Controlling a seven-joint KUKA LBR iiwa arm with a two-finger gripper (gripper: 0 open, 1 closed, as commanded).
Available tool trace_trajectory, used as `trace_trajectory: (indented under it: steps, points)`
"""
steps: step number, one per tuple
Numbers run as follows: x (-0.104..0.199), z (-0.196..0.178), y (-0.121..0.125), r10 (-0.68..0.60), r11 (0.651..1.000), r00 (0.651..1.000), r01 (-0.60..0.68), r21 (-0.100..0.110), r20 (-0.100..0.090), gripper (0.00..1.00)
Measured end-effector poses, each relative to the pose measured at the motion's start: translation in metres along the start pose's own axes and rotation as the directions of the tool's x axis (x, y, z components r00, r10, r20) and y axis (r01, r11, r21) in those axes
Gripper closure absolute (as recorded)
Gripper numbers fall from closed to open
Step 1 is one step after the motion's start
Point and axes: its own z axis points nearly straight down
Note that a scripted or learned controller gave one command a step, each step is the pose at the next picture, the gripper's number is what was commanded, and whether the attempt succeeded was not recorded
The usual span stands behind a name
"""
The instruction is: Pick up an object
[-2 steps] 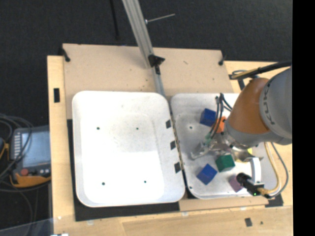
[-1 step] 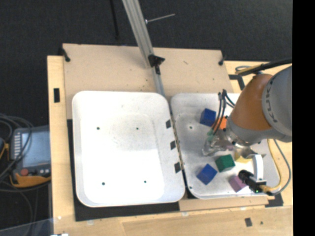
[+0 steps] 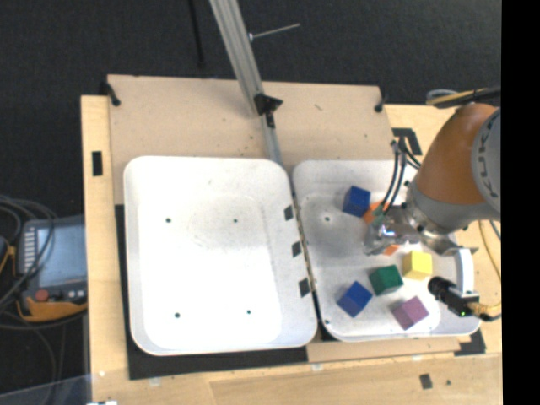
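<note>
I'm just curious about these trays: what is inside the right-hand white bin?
The right bin holds two blue cubes, a green cube, a yellow cube and a purple cube. The arm covers part of it; something orange peeks out beside the gripper.

Blocks: two blue [image 3: 357,200], green [image 3: 386,279], yellow [image 3: 418,265], purple [image 3: 411,311].

The gripper [image 3: 381,236] is positioned over the right bin [image 3: 325,192]. One block [image 3: 357,201] lies just behind and left of it. One block [image 3: 417,266] lies just in front and to its right. Three blocks [image 3: 386,279] [image 3: 354,298] [image 3: 411,311] lie farther in front. The left bin [image 3: 211,251] lies well to its left.
</note>
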Motion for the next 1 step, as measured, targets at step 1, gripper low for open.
trace_trajectory:
  steps: [1]
  points:
    - [0.0036,-0.0454,-0.0013,-0.011,1.000,1.000,0.011,0.000,-0.001,1.00]
